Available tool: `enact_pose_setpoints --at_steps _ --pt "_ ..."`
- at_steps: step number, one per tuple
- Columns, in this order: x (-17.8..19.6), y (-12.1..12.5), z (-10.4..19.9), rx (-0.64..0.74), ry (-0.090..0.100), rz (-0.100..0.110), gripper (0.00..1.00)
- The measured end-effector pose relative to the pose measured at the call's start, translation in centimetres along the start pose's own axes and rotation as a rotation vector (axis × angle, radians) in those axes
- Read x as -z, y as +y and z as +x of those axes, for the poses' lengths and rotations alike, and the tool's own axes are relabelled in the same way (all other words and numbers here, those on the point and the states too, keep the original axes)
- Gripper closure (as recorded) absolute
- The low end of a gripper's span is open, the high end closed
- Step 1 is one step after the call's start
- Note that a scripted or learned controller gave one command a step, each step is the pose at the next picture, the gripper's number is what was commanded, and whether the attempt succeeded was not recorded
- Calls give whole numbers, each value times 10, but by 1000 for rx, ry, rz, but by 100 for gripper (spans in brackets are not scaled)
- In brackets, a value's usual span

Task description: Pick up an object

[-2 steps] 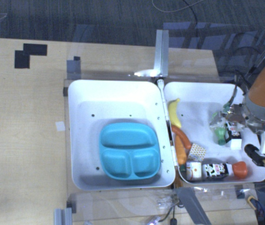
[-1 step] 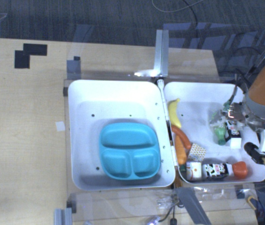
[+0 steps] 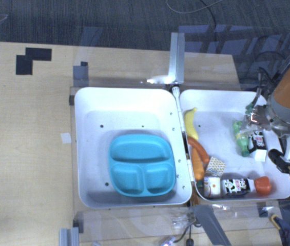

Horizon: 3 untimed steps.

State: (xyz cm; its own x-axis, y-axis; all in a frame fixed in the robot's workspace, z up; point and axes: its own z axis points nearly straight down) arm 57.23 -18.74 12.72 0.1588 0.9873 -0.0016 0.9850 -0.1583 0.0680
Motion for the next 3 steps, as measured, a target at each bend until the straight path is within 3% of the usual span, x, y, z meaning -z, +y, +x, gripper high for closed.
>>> enact_pose_setpoints --at_steps 1,2,3 --pt "-2 -5 28 -230 -5 63 100" --pt "64 31 47 -223 -6 62 100" --pt "102 40 138 -87 -1 63 100"
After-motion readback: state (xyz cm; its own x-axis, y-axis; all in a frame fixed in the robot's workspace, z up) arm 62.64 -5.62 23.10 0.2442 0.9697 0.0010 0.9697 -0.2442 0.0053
